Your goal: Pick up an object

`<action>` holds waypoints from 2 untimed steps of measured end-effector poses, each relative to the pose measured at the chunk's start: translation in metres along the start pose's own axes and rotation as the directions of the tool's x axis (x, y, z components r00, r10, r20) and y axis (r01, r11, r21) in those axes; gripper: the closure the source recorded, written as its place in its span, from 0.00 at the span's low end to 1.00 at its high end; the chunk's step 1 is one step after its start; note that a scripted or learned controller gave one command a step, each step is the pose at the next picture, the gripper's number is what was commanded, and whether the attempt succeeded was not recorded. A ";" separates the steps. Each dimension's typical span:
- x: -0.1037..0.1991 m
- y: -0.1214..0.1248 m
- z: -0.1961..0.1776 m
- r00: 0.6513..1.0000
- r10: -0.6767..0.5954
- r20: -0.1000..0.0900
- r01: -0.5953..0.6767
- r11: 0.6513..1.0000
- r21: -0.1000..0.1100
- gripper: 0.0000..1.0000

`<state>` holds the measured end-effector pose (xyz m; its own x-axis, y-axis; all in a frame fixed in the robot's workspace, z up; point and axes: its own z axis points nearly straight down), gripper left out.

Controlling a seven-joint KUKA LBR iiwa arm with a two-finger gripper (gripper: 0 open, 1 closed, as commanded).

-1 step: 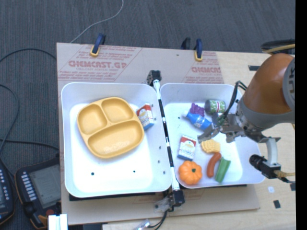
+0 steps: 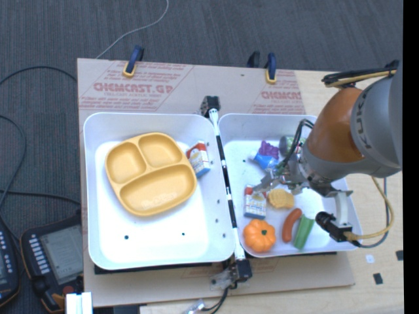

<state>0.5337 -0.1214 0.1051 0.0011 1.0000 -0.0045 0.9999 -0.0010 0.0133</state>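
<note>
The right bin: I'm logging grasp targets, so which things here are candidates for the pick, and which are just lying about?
Candidates, right bin:
pumpkin
sausage
green stick
yellow biscuit
small carton
purple toy

Lying about:
yellow divided plate in the left bin
carton beside it
blue clamps

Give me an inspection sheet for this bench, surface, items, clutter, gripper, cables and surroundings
Surface: two white bins, left bin and right bin, on a board held by blue clamps.
Job's things: in the right bin, orange pumpkin, sausage, green piece, small carton, purple item, yellow piece.
Clutter: yellow divided plate and a second small carton in the left bin.
Gripper: gripper low over the right bin above the yellow piece; finger state unclear.
Cables: white cord on the floor; yellow cable by the arm.
Surroundings: grey carpet; a pendant lower left.
</note>
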 end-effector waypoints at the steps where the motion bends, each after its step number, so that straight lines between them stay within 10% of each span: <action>1: 0.000 0.001 -0.011 1.000 0.001 0.000 -0.001 1.000 -0.002 1.00; 2: 0.000 0.001 -0.010 1.000 0.001 0.000 -0.001 1.000 -0.002 0.00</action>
<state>0.5344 -0.1214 0.1156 0.0017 1.0000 -0.0045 0.9999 -0.0016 0.0150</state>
